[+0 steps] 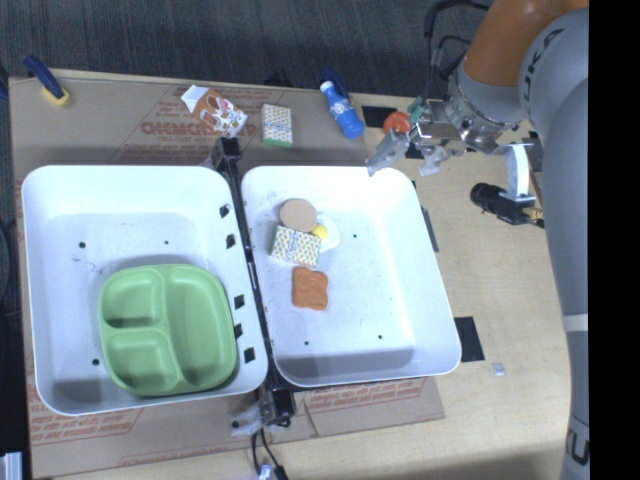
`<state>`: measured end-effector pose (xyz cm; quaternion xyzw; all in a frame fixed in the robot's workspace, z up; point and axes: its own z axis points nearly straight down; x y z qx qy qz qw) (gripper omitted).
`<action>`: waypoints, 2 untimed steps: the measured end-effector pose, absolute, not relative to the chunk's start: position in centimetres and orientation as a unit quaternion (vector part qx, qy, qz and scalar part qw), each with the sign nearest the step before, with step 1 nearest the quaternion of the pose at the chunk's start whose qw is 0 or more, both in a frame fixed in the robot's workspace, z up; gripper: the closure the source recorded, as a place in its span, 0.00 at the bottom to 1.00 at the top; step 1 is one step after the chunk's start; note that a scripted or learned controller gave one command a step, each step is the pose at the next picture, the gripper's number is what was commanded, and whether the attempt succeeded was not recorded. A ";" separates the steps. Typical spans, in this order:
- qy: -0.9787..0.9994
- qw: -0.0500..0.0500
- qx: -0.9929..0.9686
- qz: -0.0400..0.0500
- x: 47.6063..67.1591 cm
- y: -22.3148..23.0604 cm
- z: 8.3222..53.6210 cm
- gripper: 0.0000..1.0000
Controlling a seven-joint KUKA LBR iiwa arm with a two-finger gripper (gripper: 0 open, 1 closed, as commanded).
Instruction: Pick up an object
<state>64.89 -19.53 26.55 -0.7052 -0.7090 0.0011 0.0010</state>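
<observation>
In the right bin [400, 268] lie a round brown cookie-like disc [297, 213], a patterned yellow-blue packet [296, 245], a small yellow piece [320, 232] beside it and an orange toast-shaped piece [310, 289]. My gripper [408, 156] hangs above the far right corner of that bin, well right of the objects. Its two pale fingers stand apart with nothing between them.
The left bin [60, 218] holds a green sectioned plate [165, 328]. Behind the bins lie a snack wrapper [214, 111], a small patterned packet [276, 124], a blue bottle [343, 111] and a blue-yellow clip [46, 80]. The arm fills the right side.
</observation>
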 end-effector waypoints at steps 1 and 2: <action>-0.710 0.003 -0.705 0.002 61.6 -15.0 11.3 0.00; -0.709 0.003 -0.705 0.002 53.9 -10.6 9.1 0.00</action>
